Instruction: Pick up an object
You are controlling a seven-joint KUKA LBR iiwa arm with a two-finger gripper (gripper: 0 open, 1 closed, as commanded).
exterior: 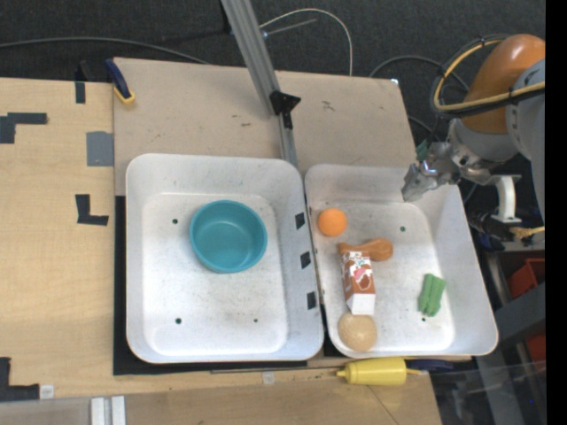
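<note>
Small carton (359, 283) lies flat mid right bin (461, 237), between orange ball (332, 222) and tan ball (357, 332): likely light, stiff but crushable, best pinched across its narrow sides; gripper (416, 184) at the bin's far rim, grip state indeterminable.

Right bin (461, 237): objects crowd its left half — orange ball (332, 222), brown piece (372, 250), carton (359, 283), tan ball (357, 332). Green object (431, 294) sits alone at lower right. Open floor between them. Slanted metal pole (257, 47) crosses upper centre. Left bin (146, 237): teal bowl (229, 235), room around.
</note>
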